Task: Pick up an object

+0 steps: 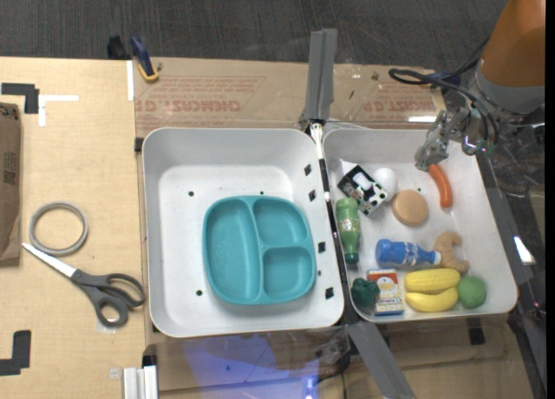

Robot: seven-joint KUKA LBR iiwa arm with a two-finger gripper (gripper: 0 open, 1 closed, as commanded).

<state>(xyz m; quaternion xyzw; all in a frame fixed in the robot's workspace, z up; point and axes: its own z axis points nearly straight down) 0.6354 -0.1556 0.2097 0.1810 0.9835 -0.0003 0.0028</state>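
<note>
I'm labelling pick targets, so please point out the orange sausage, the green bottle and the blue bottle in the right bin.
orange sausage (442, 186), camera view, middle of its length.
green bottle (348, 230), camera view, middle of its body.
blue bottle (401, 254), camera view, on its blue body.

I count two bins (165, 215), one tray (258, 250), one scissors (91, 284), one tape roll (58, 226), one banana (432, 290), one carrot (442, 186), two bottles (348, 228) and one lime (472, 292).

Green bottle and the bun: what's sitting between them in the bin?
In the camera view, a black-and-white cow toy lies between the green bottle and the bun, a little farther back in the right bin.
</note>
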